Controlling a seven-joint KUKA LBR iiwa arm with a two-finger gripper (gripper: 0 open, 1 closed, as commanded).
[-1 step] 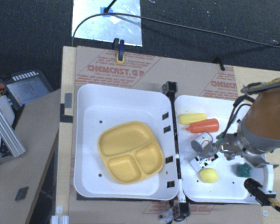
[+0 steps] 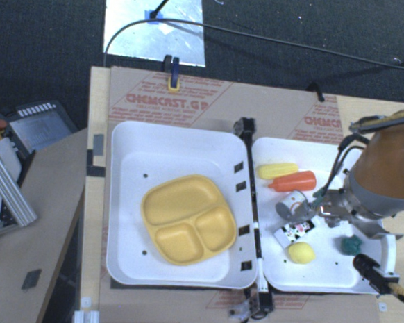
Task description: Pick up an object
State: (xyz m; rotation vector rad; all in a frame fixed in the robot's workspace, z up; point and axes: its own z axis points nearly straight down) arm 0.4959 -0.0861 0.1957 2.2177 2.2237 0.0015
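Observation:
In the right bin [image 2: 342, 156], a yellow banana-shaped piece [image 2: 276, 171] and an orange carrot [image 2: 294, 181] lie at the back left. My gripper [image 2: 294, 208] hangs low just in front of the carrot, above a small white block with black and coloured marks [image 2: 295, 231]. Near the bin's front lies a yellow lemon [image 2: 301, 253], with a small dark green object [image 2: 351, 245] to its right. I see nothing held in the gripper.
The left bin [image 2: 127, 186] holds a yellow divided plate [image 2: 187, 217]. A black divider [image 2: 250, 196] runs between the bins. The grey and orange arm [image 2: 389, 172] covers the right bin's right side.

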